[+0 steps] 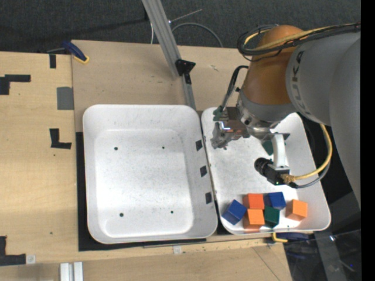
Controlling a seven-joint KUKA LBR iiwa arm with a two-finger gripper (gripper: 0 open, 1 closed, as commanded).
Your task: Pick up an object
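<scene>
1. Bench (35,157): tan wood top, black tape marks on its left side, a blue and yellow clamp (76,51) near the far left corner.
2. Arm (310,69): grey with an orange band, comes in from the right and hangs over the far half of the right bin.
3. Left bin (94,122): white, shallow, speckled floor with four small dark dots.
4. Right bin (310,221): white, touching the left bin along their shared edge; holds all the blocks.
5. Metal pole (161,25): slants from the top edge down to the far end of the seam between the bins.
6. Gripper (221,134): over the far left part of the right bin, close to the shared rim, well apart from the blocks. Cannot tell whether the fingers are spread or pressed together; nothing seen between them.
7. Blocks, clustered in the near end of the right bin: blue block (235,211) leftmost, orange block (255,201), second orange block (255,217) just in front of it, second blue block (275,200), green block (271,216), third orange block (297,209) rightmost. Most touch a neighbour.
</scene>
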